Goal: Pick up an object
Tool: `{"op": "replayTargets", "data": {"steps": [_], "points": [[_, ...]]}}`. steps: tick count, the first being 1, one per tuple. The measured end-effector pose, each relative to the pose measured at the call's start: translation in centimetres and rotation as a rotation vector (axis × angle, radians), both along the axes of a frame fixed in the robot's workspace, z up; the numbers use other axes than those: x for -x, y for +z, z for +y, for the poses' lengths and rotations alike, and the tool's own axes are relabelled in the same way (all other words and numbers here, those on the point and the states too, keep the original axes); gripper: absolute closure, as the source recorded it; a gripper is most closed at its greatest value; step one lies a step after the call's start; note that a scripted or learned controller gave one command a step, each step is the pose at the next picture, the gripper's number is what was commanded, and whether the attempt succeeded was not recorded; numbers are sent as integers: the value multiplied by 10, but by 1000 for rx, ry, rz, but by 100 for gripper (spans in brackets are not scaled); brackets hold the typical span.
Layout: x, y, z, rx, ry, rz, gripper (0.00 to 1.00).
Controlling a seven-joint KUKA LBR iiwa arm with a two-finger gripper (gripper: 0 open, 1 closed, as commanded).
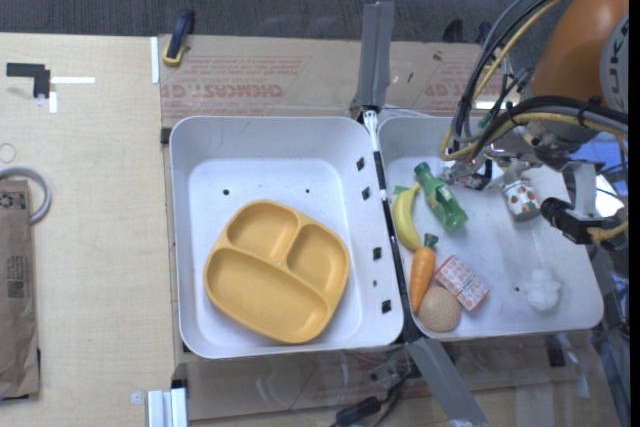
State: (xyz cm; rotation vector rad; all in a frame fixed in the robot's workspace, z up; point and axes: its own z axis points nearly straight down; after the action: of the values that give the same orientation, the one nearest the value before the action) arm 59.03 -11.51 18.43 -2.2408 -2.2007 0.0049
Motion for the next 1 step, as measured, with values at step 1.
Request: {"op": "replayTargets", "data": {"steps": [1], "points": [[-16,-93,17,0,47,-2,0]]}}
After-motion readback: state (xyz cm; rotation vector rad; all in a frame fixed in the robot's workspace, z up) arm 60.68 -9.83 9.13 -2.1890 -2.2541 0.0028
